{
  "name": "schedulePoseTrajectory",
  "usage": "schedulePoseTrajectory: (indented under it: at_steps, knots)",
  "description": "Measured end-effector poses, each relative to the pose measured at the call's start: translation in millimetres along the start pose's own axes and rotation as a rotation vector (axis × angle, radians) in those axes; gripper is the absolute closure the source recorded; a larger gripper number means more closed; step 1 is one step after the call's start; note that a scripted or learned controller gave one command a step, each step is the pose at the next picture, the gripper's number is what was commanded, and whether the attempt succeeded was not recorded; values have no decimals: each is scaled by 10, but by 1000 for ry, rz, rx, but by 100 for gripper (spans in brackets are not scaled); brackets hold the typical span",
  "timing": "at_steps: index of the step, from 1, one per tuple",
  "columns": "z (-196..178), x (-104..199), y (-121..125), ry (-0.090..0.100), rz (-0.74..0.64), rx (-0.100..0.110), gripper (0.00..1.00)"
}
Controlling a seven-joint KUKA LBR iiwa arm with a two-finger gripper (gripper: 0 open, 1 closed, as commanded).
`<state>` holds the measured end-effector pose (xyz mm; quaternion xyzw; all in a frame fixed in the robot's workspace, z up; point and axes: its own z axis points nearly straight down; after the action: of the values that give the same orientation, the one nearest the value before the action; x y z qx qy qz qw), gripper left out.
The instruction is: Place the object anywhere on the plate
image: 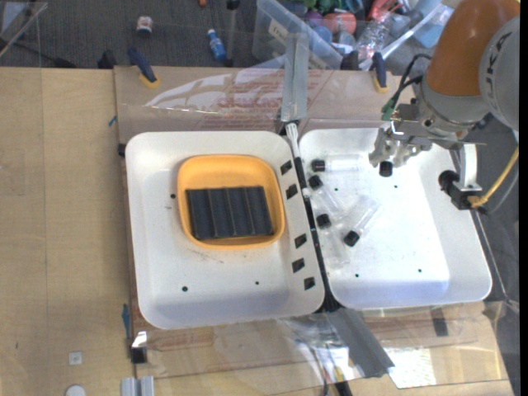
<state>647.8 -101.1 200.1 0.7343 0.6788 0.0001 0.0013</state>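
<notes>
From the overhead camera view we count two white bins on the table (58, 221). The left bin (157, 287) holds one yellow plate (191, 172) with one dark ribbed block (229, 212) lying on it. The right bin (429, 262) holds several clear tubes with black caps (351, 225), too blurred for us to count exactly. We can read no writing. The gripper (386, 162) hangs over the right bin's far side; we cannot tell how its fingers stand. Behind sits a clear tub of coloured toys (346, 7).
</notes>
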Motion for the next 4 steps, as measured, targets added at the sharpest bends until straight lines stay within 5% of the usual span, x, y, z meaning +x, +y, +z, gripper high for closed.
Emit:
schedulePoseTrajectory:
  at_steps: [2, 4]
  knots:
    - [-486, 375, 168, 0, -231, -4, 100]
    - [-828, 963, 118, 2, -704, -2, 100]
